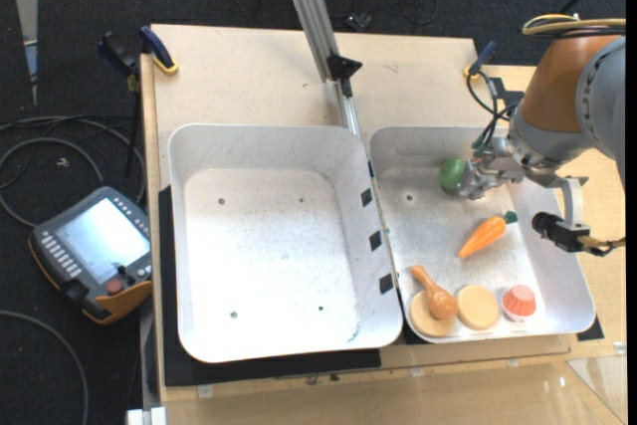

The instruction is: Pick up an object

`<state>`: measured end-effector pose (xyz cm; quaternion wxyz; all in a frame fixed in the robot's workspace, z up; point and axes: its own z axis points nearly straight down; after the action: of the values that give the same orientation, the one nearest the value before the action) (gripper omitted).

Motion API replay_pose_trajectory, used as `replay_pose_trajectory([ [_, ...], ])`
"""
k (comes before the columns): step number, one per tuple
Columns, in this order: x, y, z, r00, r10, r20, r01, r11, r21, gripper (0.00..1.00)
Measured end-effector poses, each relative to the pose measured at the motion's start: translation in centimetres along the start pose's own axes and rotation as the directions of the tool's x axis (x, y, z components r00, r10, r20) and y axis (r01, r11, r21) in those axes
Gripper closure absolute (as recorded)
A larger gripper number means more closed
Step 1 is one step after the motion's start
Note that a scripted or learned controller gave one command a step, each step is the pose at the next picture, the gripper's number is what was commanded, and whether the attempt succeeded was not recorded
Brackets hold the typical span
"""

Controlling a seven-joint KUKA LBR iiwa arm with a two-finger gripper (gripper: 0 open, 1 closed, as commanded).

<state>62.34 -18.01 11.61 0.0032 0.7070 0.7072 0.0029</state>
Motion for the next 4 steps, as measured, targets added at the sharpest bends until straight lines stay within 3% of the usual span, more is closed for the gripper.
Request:
replay_pose_trajectory([
  [3,0.1,1.5,-18.0,1.000,-0.003,0.002,0.003,1.000,0.000,1.00],
  [4,5.7,0.9,-17.7,1.000,-0.008,-0.002,0.008,1.000,0.009,1.00],
])
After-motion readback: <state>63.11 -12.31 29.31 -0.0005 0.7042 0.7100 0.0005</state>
